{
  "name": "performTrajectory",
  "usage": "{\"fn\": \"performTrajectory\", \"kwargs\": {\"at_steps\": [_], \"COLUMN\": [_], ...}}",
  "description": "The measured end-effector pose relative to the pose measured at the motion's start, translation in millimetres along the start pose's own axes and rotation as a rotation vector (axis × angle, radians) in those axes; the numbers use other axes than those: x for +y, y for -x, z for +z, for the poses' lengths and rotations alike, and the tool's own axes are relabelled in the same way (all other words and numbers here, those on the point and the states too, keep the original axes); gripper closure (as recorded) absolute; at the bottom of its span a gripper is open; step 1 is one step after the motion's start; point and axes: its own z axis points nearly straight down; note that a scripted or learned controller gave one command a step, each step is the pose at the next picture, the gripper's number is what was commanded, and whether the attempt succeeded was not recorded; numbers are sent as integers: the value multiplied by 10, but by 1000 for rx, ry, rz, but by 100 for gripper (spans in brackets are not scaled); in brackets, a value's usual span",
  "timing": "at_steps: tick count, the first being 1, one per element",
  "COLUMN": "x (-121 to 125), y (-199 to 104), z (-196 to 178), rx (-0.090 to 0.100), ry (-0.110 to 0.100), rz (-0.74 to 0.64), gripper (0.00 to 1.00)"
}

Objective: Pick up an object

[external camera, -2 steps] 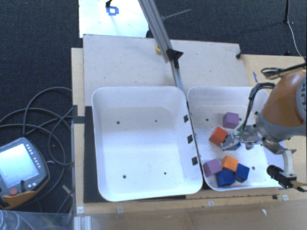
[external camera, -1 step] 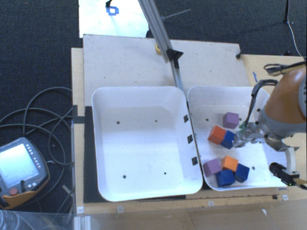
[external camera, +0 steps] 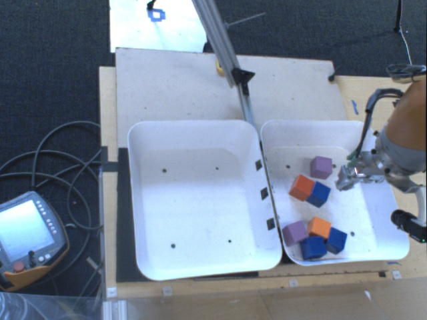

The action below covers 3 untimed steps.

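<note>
The right bin [external camera: 373, 252] holds several small blocks. A purple block [external camera: 321, 167] lies near the bin's back, with an orange block [external camera: 301, 187] and a blue block [external camera: 319, 194] touching each other just in front of it. At the bin's front a purple block [external camera: 294, 232], an orange block [external camera: 319, 227] and two blue blocks [external camera: 312, 247] [external camera: 336, 240] sit clustered together. My gripper [external camera: 348, 177] hangs over the right part of this bin, a little right of the blue block and the back purple block. Nothing shows between it and the blocks.
The left bin [external camera: 143, 199] stands beside the right one, sharing a middle wall. A grey pole [external camera: 217, 32] slants down from the top to the bins' back edge. Cables and a teach pendant [external camera: 27, 235] lie on the floor at left.
</note>
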Motion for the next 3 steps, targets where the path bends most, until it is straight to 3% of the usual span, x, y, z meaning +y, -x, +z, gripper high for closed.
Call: {"fn": "performTrajectory", "kwargs": {"at_steps": [1,3], "x": [22,140], "y": [4,-1010], "z": [-336,-260], "rx": [1,5], "ry": [-2,-8], "rz": [0,-6], "gripper": [100,100]}}
